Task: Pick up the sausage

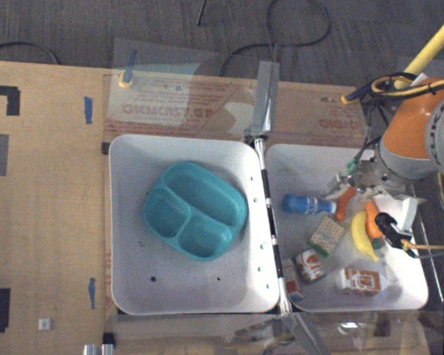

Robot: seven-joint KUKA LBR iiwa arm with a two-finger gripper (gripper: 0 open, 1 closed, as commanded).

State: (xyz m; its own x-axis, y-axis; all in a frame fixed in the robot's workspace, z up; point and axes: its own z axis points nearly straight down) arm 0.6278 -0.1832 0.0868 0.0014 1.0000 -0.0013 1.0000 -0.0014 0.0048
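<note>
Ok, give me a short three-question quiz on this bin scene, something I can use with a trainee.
1. True or false: the teal divided plate lies in the left bin.
2. Which item lies nearest the divider between the bins? A) blue bottle B) banana C) small carton
3. Fill in: the arm's orange band sits above the ___ bin.

Key: 1 true. 2 A. 3 right; the gripper hangs over the right bin, near its far wall.
</note>
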